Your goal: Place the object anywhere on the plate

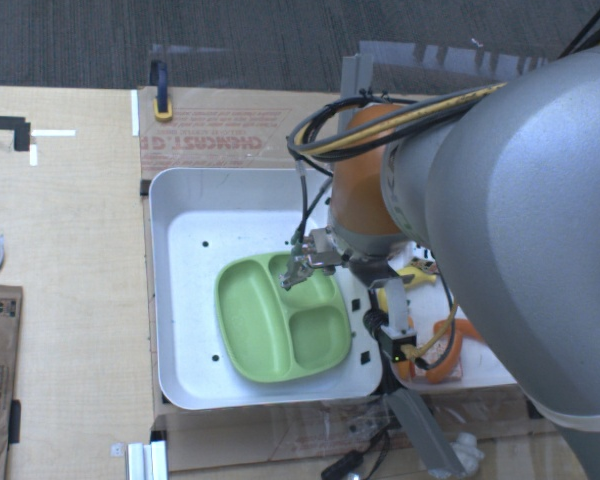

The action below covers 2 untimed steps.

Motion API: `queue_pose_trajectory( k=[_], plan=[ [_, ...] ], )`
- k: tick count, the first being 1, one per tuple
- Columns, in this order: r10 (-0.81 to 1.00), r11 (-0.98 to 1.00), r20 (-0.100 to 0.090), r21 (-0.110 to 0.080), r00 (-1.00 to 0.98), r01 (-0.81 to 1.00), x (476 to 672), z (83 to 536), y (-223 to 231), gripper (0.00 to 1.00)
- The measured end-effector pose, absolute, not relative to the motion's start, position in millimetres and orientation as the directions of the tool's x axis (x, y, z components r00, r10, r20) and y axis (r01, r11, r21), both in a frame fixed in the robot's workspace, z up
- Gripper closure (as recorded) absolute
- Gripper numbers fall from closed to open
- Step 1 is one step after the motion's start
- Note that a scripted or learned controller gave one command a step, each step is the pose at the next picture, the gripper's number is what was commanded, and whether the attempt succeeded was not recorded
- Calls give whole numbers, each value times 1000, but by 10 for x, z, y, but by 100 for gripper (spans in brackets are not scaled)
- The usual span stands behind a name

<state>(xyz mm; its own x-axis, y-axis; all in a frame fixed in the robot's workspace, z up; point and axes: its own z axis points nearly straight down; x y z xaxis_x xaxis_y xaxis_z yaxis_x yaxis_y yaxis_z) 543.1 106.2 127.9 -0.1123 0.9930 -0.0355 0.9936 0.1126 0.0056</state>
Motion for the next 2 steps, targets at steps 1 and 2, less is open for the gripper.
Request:
queue_pose_trajectory(
  k=[1,2],
  plan=[
    [978,207,-24,-18,-207,978,5553,1279,1010,0],
    [909,417,0,-4,-417,909,5608,1890,252,0]
  ],
)
